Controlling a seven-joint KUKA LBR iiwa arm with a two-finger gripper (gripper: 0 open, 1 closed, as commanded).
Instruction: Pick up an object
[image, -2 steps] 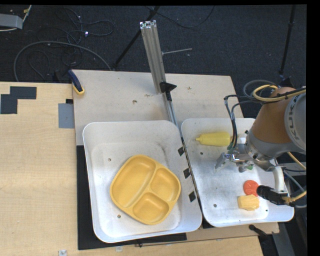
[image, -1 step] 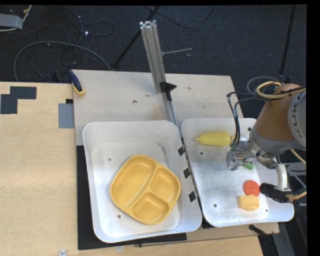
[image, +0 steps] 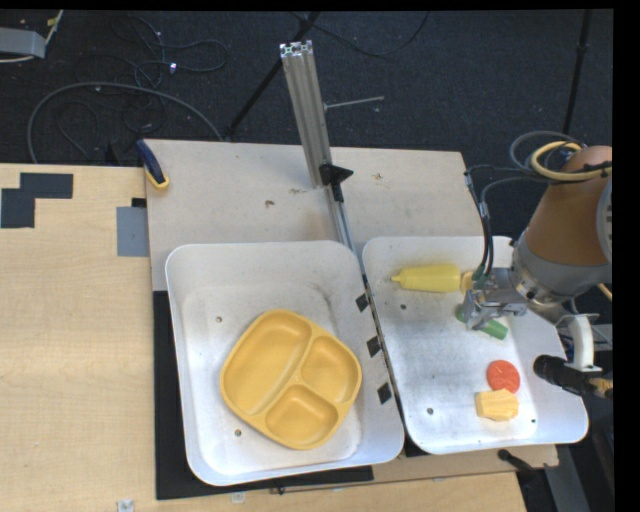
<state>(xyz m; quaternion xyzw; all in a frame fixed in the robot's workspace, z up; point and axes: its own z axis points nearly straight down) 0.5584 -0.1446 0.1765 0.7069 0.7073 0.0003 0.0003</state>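
My tool (image: 488, 308) hung low in the right bin (image: 440, 420), near its far edge, right over a small green thing (image: 490, 325); I could not tell from this angle how wide it stood or whether it held anything. The yellow corn cob (image: 428, 279) lay just beside it, and I judged that the main risk: closing there could nudge the cob or catch both things badly, so that the green one slipped out. A red piece (image: 504, 376) and a yellow block (image: 497, 404) sat near the bin's near right corner, well clear. The yellow divided plate (image: 290, 378) lay in the left bin (image: 200, 300), out of my way.
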